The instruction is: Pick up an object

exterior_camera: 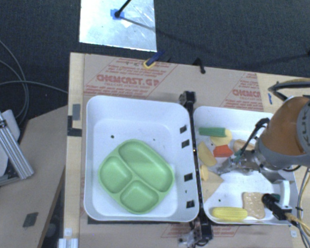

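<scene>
Toys: in the right bin (251, 116); green block (211, 131), red block (223, 150), yellow wedge (207, 155), corn (230, 213) by the near wall, toast (253, 204) beside it
Gripper (227, 166): low in the right bin, just beside the wedge and red block; nothing seen between its fingers, their spread cannot be told
Left bin (140, 106): holds a green tray (135, 175)
Bench (129, 79): brown board under both bins
</scene>
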Motion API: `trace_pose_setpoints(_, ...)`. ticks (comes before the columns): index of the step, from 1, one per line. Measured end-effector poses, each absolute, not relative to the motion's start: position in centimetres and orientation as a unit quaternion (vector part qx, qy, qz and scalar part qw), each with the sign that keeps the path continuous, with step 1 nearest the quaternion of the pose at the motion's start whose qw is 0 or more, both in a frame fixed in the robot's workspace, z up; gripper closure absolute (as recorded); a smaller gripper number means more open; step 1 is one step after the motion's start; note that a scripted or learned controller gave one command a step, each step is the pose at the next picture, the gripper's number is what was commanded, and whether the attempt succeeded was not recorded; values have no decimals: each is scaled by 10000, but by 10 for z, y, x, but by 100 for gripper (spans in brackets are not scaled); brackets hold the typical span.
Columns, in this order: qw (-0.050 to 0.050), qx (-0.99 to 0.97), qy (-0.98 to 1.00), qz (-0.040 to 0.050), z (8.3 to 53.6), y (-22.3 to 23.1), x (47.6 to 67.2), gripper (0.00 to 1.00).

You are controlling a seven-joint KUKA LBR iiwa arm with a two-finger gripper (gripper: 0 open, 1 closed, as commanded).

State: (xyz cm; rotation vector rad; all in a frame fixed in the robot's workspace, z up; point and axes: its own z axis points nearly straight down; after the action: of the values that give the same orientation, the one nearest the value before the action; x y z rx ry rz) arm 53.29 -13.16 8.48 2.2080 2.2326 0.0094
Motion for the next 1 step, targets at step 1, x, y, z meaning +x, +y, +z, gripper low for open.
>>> trace_pose_setpoints(1, 50, 7018, 7123, 67, 191, -54, 583, 0)
